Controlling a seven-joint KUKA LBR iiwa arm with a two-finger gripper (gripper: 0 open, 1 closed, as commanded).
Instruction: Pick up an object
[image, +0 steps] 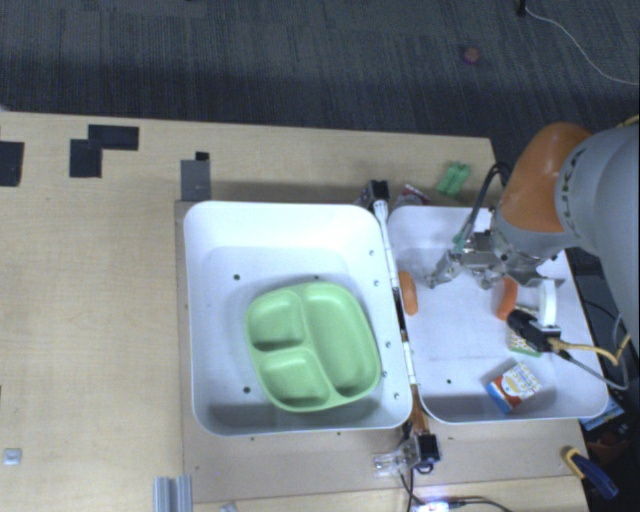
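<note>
resting in left bin (205, 300): green plate (313, 346)

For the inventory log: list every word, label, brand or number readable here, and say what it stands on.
No text can be read.
Small packet in the right bin: printed colours, print too small and blurred.
Green divided plate in the left bin: no marking visible.
Black patches on the bench: plain shapes, no writing.

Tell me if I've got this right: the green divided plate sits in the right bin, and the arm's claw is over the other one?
Not quite. The camera view shows the green divided plate in the left bin; the claw is over the right bin.
</note>
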